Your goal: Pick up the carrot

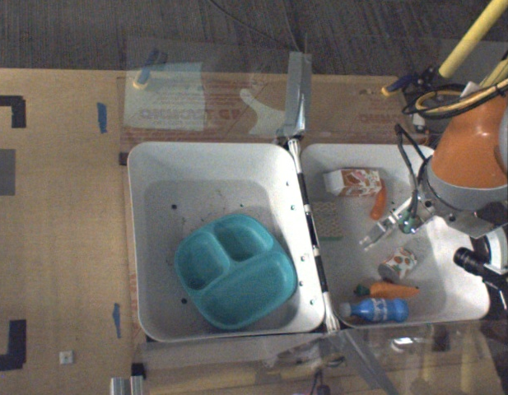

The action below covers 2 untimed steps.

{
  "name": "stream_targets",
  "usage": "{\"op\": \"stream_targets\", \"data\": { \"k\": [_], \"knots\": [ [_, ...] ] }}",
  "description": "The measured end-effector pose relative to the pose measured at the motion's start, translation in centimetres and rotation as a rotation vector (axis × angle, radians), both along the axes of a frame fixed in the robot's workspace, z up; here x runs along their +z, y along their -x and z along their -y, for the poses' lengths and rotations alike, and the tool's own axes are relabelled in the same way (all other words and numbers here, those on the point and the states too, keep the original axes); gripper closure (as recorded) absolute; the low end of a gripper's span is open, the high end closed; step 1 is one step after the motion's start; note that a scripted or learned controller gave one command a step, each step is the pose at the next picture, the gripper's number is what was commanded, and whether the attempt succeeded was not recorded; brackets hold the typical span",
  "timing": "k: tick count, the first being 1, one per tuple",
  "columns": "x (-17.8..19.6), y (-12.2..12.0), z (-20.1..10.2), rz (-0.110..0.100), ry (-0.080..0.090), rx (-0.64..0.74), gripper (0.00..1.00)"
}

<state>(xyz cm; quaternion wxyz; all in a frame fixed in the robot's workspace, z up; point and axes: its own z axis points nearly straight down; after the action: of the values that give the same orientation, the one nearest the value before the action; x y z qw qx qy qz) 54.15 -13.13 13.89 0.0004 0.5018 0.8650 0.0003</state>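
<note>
My pincer [384, 230] hangs spread and empty over the right bin [451, 303]; the carrot [390, 290] lies beside the blue bottle [379, 309], likely light, rigid, smooth—I'd grip mid-body crosswise.

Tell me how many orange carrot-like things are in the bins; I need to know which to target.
2, both in the right bin: one carrot near the front above the blue bottle, one orange piece beside the carton. The arm may hide others.
</note>
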Motion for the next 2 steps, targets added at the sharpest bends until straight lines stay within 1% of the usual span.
{"op": "stream_targets", "data": {
  "k": [1, 2],
  "knots": [
    [-5.0, 4.5, -0.3, 0.009, 0.0, -0.14, 0.0],
    [2.5, 6.1, -1.5, 0.002, 0.001, -0.145, 0.0]
  ]
}}
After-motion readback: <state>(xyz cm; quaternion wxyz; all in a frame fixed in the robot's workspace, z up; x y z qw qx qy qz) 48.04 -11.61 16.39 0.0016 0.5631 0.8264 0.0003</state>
